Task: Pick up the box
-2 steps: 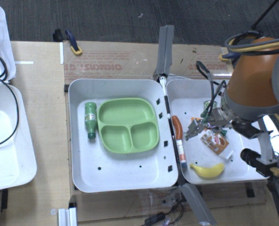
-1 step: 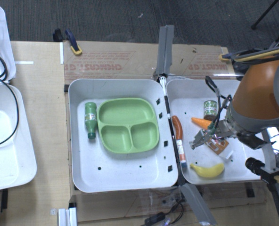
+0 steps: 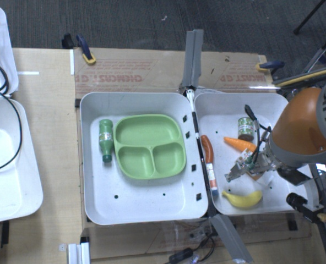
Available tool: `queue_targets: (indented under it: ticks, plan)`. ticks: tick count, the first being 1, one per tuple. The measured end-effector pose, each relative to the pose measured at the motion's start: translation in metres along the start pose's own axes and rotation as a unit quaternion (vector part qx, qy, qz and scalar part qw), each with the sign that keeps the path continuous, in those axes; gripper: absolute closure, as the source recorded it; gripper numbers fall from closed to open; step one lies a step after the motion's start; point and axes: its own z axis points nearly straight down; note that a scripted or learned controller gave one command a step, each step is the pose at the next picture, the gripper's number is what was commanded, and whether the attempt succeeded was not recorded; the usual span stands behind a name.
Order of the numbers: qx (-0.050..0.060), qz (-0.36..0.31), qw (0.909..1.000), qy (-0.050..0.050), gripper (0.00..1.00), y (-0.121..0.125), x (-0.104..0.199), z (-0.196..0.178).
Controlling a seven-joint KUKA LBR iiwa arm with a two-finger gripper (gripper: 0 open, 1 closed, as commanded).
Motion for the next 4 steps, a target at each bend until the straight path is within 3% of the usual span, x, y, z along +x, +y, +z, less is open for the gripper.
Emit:
queue_targets:
  ticks: [1, 2, 3, 4]
  plan:
    - [0.009, 0.065, 0.9978, 0.002, 0.0, 0.097, -0.034, 0.022]
    - [0.008, 0.038, 0.9992, 0.002, 0.0, 0.112, 0.019, -0.078]
    - [0.01, 0.022, 0.9997, 0.003, 0.0, 0.054, -0.007, -0.039]
    - [0.009, 0.004, 0.9999, 0.004, 0.0, 0.033, -0.004, 0.022]
